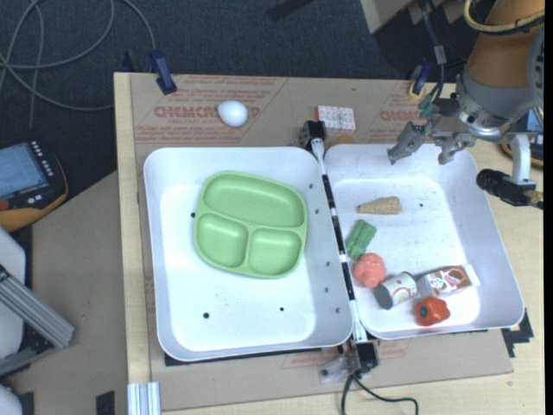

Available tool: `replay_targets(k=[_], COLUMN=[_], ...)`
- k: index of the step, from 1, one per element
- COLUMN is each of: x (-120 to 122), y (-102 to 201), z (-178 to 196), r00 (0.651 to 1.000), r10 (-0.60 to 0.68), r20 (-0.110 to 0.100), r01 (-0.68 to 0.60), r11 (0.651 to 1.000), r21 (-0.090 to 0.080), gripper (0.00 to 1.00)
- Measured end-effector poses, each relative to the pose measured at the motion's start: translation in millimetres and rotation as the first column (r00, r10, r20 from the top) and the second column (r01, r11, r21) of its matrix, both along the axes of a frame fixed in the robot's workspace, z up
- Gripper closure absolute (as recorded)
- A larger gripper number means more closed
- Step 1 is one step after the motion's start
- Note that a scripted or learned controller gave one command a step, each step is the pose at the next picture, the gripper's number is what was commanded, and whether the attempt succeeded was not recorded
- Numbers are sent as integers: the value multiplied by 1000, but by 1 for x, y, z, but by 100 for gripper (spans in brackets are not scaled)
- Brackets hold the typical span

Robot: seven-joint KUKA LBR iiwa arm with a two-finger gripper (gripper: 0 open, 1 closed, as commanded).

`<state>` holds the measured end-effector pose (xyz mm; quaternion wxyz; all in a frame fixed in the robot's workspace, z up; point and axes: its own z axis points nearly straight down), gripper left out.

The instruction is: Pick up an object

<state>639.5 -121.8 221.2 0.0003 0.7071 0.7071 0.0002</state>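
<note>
cone [380, 205] lies in right bin [492, 232]; gripper [429, 143] spread wide, holding nothing, at its 12 o'clock rim. cardboard [259, 93] bench, dark carpet [216, 15] beyond.

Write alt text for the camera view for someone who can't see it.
The robot's open hand hovers over the far edge of the right bin, holding nothing; the bin holds small food toys. A green divided plate lies in the left bin.
</note>
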Motion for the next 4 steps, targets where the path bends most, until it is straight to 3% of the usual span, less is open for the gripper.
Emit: replay_targets(k=[1,2,4], x=[-30,-27,-52], y=[-7,16,27], z=[-33,-137,-137], r00=[1000,1000,1000], r10=[-1,1,-1], r20=[-3,-1,-3], r01=[1,-1,1], r11=[1000,1000,1000], r21=[1,0,1], gripper=[0,0,0])
